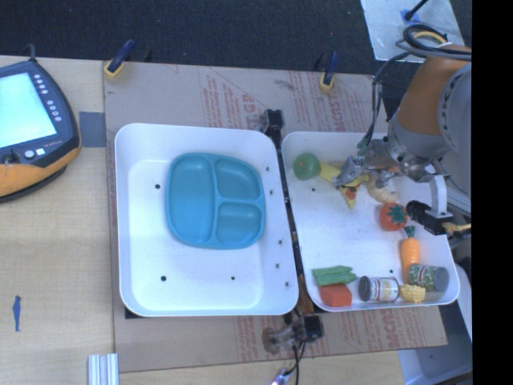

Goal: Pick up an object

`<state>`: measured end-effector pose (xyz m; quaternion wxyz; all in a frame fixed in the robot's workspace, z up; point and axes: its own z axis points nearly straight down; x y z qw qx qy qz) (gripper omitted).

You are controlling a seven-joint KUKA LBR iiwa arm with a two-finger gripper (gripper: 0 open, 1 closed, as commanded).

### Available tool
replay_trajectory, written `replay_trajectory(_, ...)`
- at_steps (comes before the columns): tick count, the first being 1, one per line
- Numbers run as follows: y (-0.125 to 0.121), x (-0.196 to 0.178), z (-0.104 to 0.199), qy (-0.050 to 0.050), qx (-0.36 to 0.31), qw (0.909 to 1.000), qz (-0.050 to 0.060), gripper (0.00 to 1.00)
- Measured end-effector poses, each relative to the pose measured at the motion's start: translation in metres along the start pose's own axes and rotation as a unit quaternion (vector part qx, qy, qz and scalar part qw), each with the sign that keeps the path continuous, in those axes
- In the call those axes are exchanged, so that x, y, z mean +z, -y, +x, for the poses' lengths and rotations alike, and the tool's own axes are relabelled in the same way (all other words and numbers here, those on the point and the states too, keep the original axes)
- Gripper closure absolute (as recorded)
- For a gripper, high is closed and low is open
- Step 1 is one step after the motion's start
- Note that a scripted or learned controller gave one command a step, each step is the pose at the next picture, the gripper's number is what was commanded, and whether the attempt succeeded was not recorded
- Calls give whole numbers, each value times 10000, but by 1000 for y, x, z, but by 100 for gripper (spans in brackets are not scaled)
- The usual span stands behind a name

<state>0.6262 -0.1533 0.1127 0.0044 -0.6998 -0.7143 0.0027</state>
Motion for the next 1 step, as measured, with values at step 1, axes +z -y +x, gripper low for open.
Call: replay_trajectory(1,-14,19,-59,9,92,9999,-52,0)
